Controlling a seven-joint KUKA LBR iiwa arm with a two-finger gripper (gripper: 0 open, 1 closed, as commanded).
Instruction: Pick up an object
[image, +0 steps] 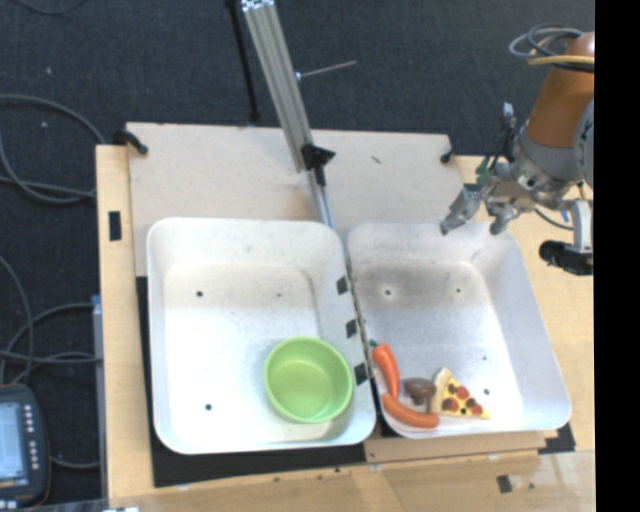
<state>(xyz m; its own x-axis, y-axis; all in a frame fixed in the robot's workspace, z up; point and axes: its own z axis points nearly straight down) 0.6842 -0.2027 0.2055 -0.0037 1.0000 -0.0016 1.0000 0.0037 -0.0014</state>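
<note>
My gripper (476, 220) hangs over the far right corner of the right bin (440, 290), its two fingers spread apart and open with nothing between them. At that bin's near edge lie an orange carrot (386, 367), a red sausage (409, 412), a small brown piece (419, 390) and a pizza slice (458, 396), all close together. A green bowl (308, 378) stands upright in the left bin (220, 300), near its front right corner. The gripper is far from all of these.
A slanted metal pole (288, 100) comes down from the top to the divide between the bins. Cables lie on the dark floor at left, beside a small screen device (20, 445). The bench board (250, 170) stretches behind the bins.
</note>
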